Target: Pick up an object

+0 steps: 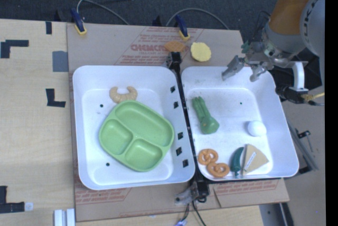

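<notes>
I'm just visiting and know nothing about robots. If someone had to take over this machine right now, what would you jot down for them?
Gripper: open, holding nothing, poised over the far edge of the right bin.
Right bin: green cylinder, white ball, two pretzels, a dark green piece beside a tan wedge.
Left bin: green divided plate, tan curved piece.
Outside the bins, on the cardboard: yellow round piece.
Done: nothing picked yet.
Left: lower onto one object, grasp it and lift.
</notes>
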You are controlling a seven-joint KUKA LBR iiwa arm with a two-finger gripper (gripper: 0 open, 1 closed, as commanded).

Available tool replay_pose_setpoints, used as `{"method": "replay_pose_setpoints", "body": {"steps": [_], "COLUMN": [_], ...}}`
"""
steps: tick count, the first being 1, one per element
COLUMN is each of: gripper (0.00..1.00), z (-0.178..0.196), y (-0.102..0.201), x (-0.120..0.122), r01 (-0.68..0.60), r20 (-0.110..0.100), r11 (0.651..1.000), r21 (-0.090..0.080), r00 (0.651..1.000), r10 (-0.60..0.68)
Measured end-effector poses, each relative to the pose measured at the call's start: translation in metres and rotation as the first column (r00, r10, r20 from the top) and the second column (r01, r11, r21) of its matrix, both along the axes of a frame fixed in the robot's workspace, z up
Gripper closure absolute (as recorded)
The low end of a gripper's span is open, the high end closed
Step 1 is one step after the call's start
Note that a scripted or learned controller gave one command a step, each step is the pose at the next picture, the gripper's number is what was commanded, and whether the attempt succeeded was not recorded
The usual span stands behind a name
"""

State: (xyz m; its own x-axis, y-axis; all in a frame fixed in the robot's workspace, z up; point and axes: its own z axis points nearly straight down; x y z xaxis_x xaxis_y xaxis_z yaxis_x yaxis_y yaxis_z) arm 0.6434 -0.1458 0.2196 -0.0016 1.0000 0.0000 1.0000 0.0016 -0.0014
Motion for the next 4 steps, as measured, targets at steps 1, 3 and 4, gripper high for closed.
{"method": "replay_pose_setpoints", "body": {"steps": [1, 3, 4], "gripper": [0.0, 0.0, 0.0], "z": [-0.134, -0.134, -0.134], "y": [0.052, 0.047, 0.049], "x": [-0.031, -0.061, -0.051], "r01": [0.0, 0.0, 0.001], "r20": [0.002, 0.003, 0.002], "r11": [1.0, 1.0, 1.0], "r21": [0.001, 0.001, 0.0], "r00": [1.0, 1.0, 1.0], "r10": [0.0, 0.0, -0.001]}}
